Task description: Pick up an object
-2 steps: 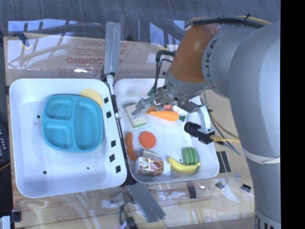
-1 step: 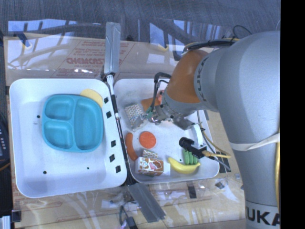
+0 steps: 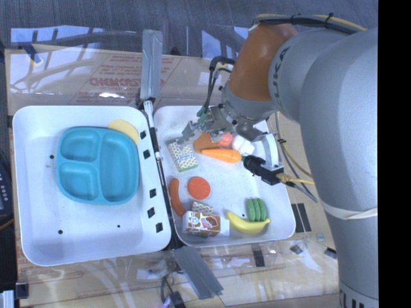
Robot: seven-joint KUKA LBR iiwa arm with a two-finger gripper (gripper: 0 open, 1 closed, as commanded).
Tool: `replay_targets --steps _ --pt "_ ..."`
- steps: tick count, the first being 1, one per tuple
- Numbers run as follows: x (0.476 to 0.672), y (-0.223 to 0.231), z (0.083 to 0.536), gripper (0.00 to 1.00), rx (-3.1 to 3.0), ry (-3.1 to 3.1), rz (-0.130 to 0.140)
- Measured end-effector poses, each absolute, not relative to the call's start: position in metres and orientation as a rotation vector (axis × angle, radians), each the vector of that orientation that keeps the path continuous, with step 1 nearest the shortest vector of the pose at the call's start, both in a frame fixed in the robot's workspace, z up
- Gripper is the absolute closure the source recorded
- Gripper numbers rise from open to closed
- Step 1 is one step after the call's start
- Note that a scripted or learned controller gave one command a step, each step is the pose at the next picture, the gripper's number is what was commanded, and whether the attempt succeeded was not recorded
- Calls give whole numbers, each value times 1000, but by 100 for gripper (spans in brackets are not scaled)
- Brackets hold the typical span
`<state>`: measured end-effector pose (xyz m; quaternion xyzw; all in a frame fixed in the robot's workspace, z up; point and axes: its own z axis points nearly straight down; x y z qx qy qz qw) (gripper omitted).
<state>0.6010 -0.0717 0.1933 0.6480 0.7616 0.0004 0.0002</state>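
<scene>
My gripper (image 3: pixel 196 128) hangs low over the back of the right bin (image 3: pixel 282 201), under the orange band of the arm. Directly beneath and beside it lie an orange carrot (image 3: pixel 222 154), a brown-orange piece (image 3: pixel 203 142) and a small red item (image 3: pixel 225 138). A checkered packet (image 3: pixel 183 156) lies just left of the carrot. Nearer the front are a red disc (image 3: pixel 199 188), a sausage (image 3: pixel 174 196), a printed box (image 3: pixel 202 224), a banana (image 3: pixel 247 224) and a green pea pod (image 3: pixel 255 208). Nothing is visibly lifted.
The left bin (image 3: pixel 32 191) holds a blue divided plate (image 3: pixel 98 164) and a yellow piece (image 3: pixel 126 130) at its back right. A ridge with black clips (image 3: pixel 156 172) separates the bins. A black cable connector (image 3: pixel 263 169) hangs over the right bin.
</scene>
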Motion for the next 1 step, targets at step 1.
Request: replay_targets --steps 1 --pt "564 -110 91 0 2080 2354 -2"
